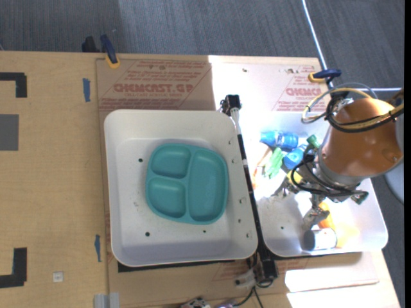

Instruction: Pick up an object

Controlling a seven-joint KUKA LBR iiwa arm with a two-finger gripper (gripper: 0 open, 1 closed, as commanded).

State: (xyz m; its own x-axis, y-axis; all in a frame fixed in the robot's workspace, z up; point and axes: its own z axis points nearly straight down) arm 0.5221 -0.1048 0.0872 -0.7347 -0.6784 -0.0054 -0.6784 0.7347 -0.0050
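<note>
- Lower right of the frame: end effector [316, 218] reaches down into the right bin [376, 233], just above a white and orange object [321, 237]; its opening cannot be told.
- Left bin [122, 172] holds a teal divided plate [187, 182].
- Upper right: blue and green toys [282, 147] lie beside the arm [356, 140].

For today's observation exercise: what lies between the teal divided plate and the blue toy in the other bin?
In the camera view, the two bins' adjoining rims separate the teal divided plate from the blue toy.

The arm [356, 140] reaches in from the right, pincer [316, 218] pointing down.
</note>
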